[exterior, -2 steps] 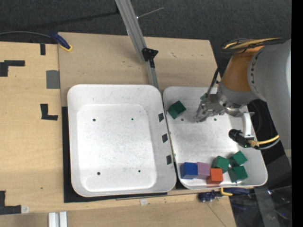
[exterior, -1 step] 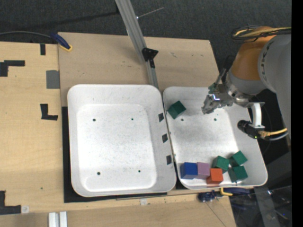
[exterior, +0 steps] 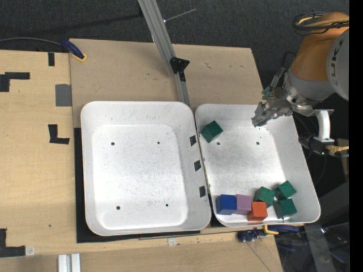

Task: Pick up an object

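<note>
Crowding the near rim of the right bin [exterior: 300,169], a blue cube [exterior: 227,203], lilac cube [exterior: 244,202], orange cube [exterior: 258,209] and three green blocks [exterior: 278,199] are sitting bunched together. One green cube [exterior: 211,131] is lying alone near the far-left corner, with bare floor around it. Over the far rim, the pincer [exterior: 261,118] is hovering; its spread cannot be told. The left bin [exterior: 91,152] is sitting alongside on the tabletop [exterior: 125,67].
</note>
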